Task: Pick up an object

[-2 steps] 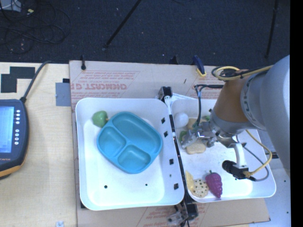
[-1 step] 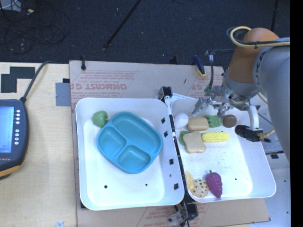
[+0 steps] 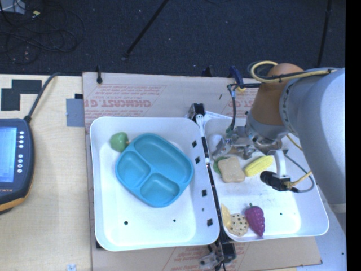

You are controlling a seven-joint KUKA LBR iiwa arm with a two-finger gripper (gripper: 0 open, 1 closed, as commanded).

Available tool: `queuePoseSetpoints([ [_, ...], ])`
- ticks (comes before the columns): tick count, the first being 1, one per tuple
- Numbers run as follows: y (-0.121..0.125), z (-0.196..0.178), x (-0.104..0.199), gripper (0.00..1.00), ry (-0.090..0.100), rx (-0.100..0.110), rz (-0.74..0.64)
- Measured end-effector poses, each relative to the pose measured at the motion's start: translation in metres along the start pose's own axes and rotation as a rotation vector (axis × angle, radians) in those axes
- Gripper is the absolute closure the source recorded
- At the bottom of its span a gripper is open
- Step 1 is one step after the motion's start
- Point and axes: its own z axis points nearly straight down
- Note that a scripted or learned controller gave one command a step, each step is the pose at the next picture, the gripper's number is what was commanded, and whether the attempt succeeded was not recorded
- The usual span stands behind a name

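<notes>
The pincer, grip unclear, hovers just above-left of the bread slice, corn lying rightward.

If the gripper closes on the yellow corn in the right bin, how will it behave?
The corn looks like a rounded, elongated toy, so it may roll or slip sideways if squeezed off-centre. Probably light and stiff. It lies close beside the bread slice, so a push could nudge that too.

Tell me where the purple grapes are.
The purple grapes lie in the right bin, near its front edge, right beside a spotted cracker-like piece.
</notes>
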Motion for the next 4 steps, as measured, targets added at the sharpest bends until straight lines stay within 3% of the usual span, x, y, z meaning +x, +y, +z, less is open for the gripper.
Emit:
queuePoseSetpoints([
  [1, 0.017, -0.130, -0.026, 0.00, -0.008, -0.013, -0.001],
  [2, 0.018, -0.023, -0.071, 0.00, -0.010, -0.012, 0.001],
  [3, -0.016, -0.001, -0.087, 0.00, -0.003, 0.005, 0.002],
  [4, 0.012, 0.000, -0.058, 0.00, -0.001, 0.016, -0.004],
])
